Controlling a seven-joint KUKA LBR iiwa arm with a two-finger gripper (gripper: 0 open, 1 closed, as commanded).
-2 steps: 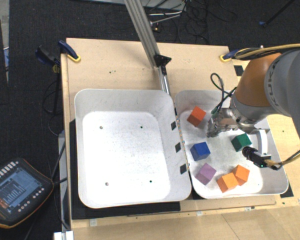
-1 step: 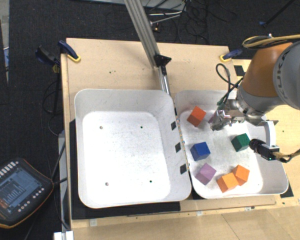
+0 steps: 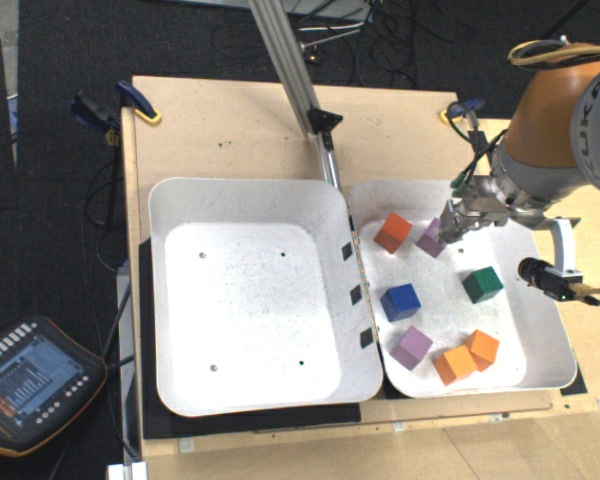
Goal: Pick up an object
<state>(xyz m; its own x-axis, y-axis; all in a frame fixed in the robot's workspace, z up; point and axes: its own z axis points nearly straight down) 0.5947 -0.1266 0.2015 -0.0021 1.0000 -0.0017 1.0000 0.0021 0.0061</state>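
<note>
Six blocks in right bin, right of centre frame: orange cube upper left, purple block just beside it and partly under hand, blue cube mid-left, green cube mid-right, second purple cube and paired orange blocks touching each other along lower edge. Left bin white, shallow, rounded corners, faint dark speckle across floor.

Step in hand, by judgement: approach or descent onto purple block at upper middle of right bin. Hand low over it, at or touching its right side. State of hand: cannot tell, tips too small and dark against block to resolve. No block seen clearly gripped, so no grasp claimed.

Next move, by judgement: centre over purple block, straddle opposite flat faces, close, lift straight up. Orange cube near on left, so sideways drift could nudge it.

Materials: blocks matte, painted, sharp-edged, probably wood or foam; flat faces suited to pinch grip. Bins smooth moulded plastic, likely slippery under pushed block. Worktop pale unfinished board, clamps at upper corners.
</note>
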